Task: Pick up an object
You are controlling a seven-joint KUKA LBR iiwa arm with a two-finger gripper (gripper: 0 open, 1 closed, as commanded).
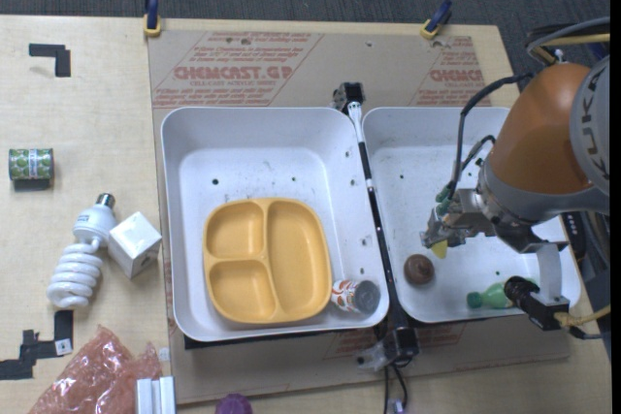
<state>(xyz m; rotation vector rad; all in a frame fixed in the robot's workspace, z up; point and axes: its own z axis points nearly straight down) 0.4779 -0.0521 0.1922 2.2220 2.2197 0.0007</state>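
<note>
In the right white bin [408, 145], near its front edge, lie a green plastic object [488, 297] and, a little to its left, a small round brown object [419, 270]; either one could serve as the thing to pick up. The gripper [442, 233] hangs just above and slightly behind the brown object, with something small and yellow at its tip. It is too blurred to tell if the fingers are spread or pressed together. To do the step well, the gripper should probably come down straight over the brown object's centre, so that it does not roll away. The grey arm with the orange band [543, 141] reaches in from the right, bent downward over the bin. The left white bin [184, 208] holds a yellow divided plastic plate [267, 259].
</note>
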